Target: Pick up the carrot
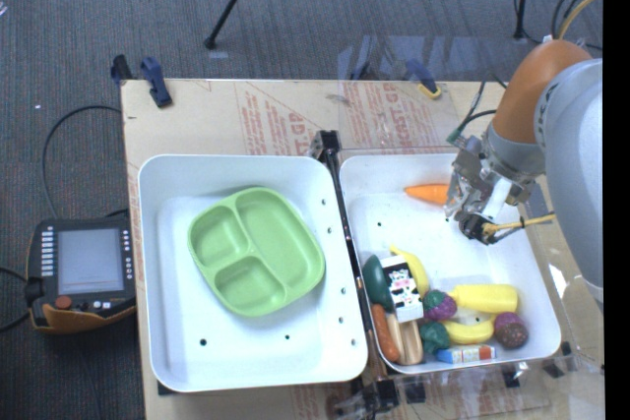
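An orange carrot (427,194) lies in the right bin (376,174) near its far wall, pointing left. My gripper (459,209) hangs just right of the carrot's thick end, low over the bin floor. The carrot lies beside the gripper, not between its fingers.
A green divided plate (256,249) sits in the left bin (157,310). Toy foods crowd the right bin's near side: a banana (414,266), a milk carton (402,290), a dark green vegetable (375,279), a yellow corn (484,297), purple grapes (440,306) and a hot dog (388,333).
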Robot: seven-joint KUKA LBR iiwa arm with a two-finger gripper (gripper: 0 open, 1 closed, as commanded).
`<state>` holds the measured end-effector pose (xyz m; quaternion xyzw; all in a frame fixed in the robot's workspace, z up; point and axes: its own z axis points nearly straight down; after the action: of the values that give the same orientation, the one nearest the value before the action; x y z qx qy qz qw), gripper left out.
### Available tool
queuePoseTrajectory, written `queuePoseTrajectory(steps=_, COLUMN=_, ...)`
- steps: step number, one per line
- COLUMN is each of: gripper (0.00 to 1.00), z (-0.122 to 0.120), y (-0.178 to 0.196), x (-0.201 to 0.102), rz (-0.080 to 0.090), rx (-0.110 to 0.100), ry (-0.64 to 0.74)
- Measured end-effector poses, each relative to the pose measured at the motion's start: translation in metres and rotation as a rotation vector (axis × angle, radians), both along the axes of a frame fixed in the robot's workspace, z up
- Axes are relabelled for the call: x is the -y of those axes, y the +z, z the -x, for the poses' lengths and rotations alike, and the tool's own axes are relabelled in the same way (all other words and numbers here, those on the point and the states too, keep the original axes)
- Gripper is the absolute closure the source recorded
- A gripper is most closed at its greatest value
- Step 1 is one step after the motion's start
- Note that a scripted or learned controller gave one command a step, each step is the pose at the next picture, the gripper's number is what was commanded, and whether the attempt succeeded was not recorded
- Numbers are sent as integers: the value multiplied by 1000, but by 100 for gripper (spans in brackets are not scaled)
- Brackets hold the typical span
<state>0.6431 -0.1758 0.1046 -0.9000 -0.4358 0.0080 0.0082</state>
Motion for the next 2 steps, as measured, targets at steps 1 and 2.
queuePoseTrajectory(steps=1, gripper=0, z=0, y=-1, x=-1, rz=-1, rx=-1, ry=2)
queuePoseTrajectory(steps=2, gripper=100, z=0, y=9, x=-1, rz=-2, rx=-5, ry=6)
